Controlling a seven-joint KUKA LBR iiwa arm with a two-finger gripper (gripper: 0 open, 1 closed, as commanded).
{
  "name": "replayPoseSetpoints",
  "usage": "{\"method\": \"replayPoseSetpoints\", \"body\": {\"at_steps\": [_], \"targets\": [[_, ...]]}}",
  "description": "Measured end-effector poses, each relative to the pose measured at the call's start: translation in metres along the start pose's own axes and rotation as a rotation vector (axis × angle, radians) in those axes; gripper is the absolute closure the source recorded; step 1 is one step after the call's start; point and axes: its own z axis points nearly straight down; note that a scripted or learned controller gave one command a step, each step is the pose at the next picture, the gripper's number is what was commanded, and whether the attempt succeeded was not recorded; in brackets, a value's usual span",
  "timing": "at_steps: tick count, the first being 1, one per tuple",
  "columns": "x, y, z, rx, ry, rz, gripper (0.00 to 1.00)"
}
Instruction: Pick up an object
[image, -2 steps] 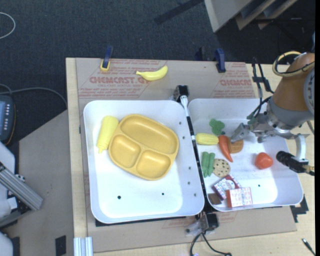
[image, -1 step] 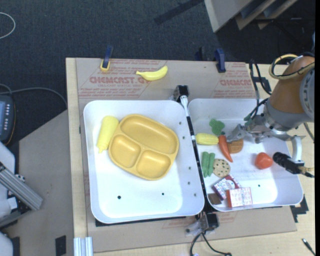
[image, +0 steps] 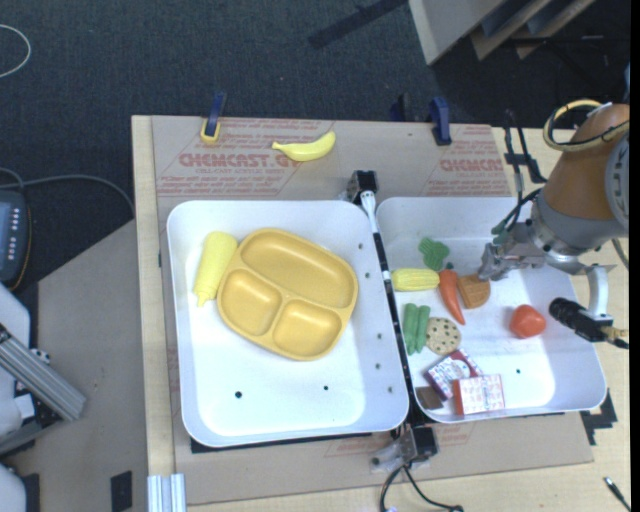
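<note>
One arm (image: 585, 175) bends down over the right bin (image: 570, 385), wrist lowered.

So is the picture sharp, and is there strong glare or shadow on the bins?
Camera view: lighting is even and soft; the left bin and right bin look bright white without harsh glare. The yellow tray casts little shadow. The gripper looks slightly blurred.

Both white bins (image: 200, 400) look like smooth, slightly glossy plastic. The yellow divided tray (image: 290, 290) in the left one is plastic with a soft sheen, as is the yellow corn cob (image: 212, 265) beside it. The tabletop (image: 250, 160) is matt brown cardboard printed in red. The tomato (image: 527, 321) on the right shines like glossy plastic.
</note>
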Motion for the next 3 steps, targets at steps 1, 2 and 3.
{"method": "replayPoseSetpoints", "body": {"at_steps": [1,2,3], "targets": [[0.004,-0.001,-0.044,0.008,-0.004,0.000,1.00],[0.004,0.003,-0.088,0.007,-0.004,0.000,1.00],[0.004,0.005,-0.125,0.007,-0.004,0.000,1.00]]}}
